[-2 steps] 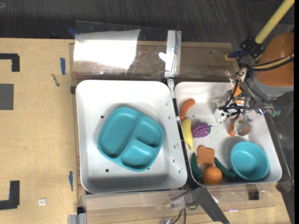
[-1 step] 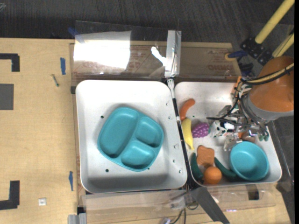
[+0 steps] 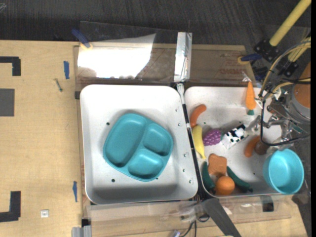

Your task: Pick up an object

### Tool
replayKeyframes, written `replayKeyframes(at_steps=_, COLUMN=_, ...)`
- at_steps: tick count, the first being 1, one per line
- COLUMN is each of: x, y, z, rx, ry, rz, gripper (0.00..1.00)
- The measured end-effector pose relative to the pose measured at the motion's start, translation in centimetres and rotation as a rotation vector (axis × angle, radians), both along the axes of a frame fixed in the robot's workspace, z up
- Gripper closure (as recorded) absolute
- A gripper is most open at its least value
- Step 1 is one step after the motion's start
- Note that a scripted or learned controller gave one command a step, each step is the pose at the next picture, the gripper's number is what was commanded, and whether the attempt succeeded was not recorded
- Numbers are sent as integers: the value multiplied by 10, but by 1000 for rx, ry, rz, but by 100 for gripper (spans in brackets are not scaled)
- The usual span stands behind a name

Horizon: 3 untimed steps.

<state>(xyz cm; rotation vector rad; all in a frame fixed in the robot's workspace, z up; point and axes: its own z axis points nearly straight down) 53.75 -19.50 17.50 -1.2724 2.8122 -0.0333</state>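
— Gripper (image 3: 269, 125) hangs at the far right side of the right bin (image 3: 217, 95), low among cables and metal parts. I cannot tell how it is set, and nothing recognisable sits in it.

— What lies nearest to it?

— Just beside it, toward the bin's middle, a small black-and-white toy (image 3: 233, 135), and touching that a purple bunch of grapes (image 3: 212, 137). Just below the gripper lies a brown rounded piece (image 3: 252, 147), and next to that a turquoise bowl (image 3: 285, 171) at the bin's corner. Above it, an orange carrot (image 3: 250, 97) leans on the bin wall.

— And farther off?

— Well beyond the grapes, a yellow banana (image 3: 198, 141) and an orange-red sausage shape (image 3: 197, 113) lie along the divider. Toward the near edge sit an orange ball (image 3: 225, 185), a tan block (image 3: 217, 163) and something dark green (image 3: 242, 181). The left bin (image 3: 98, 102) holds a teal divided plate (image 3: 138, 146).

— Which would handle best?

— My guess is these are light, hollow plastic play food: stiff, smooth, a little slippery. The black-and-white toy looks narrow enough to pinch across its middle. The bowl would need a rim grip; the ball may roll away.
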Motion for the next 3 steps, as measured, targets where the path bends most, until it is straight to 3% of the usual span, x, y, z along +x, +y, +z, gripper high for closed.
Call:
replayKeyframes(at_steps=1, x=-46, y=-22, z=-87, rx=-9, ry=42, rz=247, gripper=0)
replayKeyframes(at_steps=2, x=-45, y=-21, z=-78, rx=-8, ry=41, rz=247, gripper=100)
replayKeyframes(at_steps=3, x=-44, y=7, z=76, rx=-14, ry=52, rz=459, gripper=100)
